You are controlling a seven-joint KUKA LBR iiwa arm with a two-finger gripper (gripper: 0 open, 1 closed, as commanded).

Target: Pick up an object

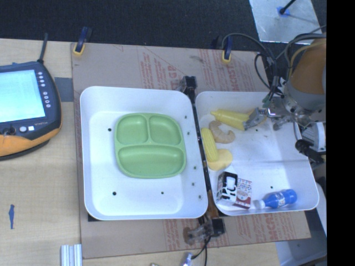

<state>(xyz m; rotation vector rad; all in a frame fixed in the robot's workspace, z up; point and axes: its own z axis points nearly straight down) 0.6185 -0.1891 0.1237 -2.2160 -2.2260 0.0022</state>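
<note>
My gripper (262, 123) hangs over the back of the right bin (299, 170), its two fingers spread apart with bare bin floor between them. Its left fingertip (249, 124) sits just to the right of a yellow squash-shaped toy (229, 116). Below that toy lie a tan curled piece (223, 133), a yellow corn cob (208, 142) along the bin's left wall, and a pale yellow lump (222, 159). At the bin's front lie a black, white and red packet (234, 190) and a small blue bottle (279, 198) on its side.
The left bin (97, 198) holds a green divided plate (150, 146). A tablet in an orange case (25, 107) rests on the bench at far left. Cables (260, 51) loop behind the right bin near the arm's wrist.
</note>
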